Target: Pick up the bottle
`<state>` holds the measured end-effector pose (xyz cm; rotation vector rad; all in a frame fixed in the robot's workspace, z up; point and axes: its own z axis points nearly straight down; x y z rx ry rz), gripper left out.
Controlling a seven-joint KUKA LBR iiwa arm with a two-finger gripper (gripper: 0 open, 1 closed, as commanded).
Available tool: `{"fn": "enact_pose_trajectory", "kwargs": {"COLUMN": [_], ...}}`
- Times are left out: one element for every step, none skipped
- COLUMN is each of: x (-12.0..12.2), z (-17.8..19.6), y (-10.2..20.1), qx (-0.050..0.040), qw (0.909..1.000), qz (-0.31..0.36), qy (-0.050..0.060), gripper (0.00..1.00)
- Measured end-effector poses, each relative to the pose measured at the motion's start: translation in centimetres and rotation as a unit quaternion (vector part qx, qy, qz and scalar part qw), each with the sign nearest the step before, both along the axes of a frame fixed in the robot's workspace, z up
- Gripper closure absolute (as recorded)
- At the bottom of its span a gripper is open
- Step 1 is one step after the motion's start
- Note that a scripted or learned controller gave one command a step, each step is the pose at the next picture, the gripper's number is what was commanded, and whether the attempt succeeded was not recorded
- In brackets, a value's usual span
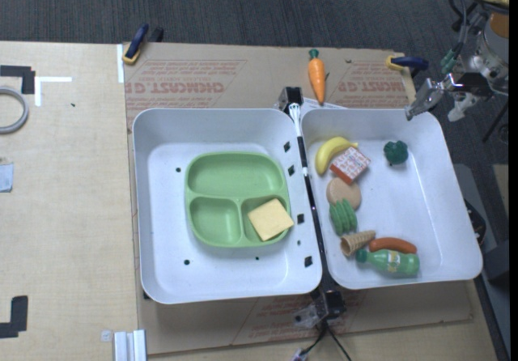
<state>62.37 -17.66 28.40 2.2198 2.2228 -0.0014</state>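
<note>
The bottle [395, 263] is small and green with a yellow label. It lies on its side at the near edge of the right bin [453, 189], cap pointing left. My gripper [439, 104] hangs over the far right corner of that bin, well away from the bottle, and it is open with nothing between its fingers.
In the right bin lie a banana [331, 151], a red box [350, 164], a broccoli piece [395, 152], a cookie [343, 191], a green vegetable [343, 215], a cone [356, 242] and a sausage [392, 245] touching the bottle. The left bin [154, 214] holds a green tray [235, 199] with a yellow block [269, 219]. A carrot [316, 74] lies behind the bins.
</note>
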Motion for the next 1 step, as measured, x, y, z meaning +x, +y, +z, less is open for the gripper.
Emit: {"fn": "enact_pose_trajectory", "kwargs": {"x": [0.05], "z": [0.96], "y": [-0.02], "qx": [-0.0009], "qw": [1.0], "qz": [0.001], "qy": [0.0], "gripper": [1.0]}}
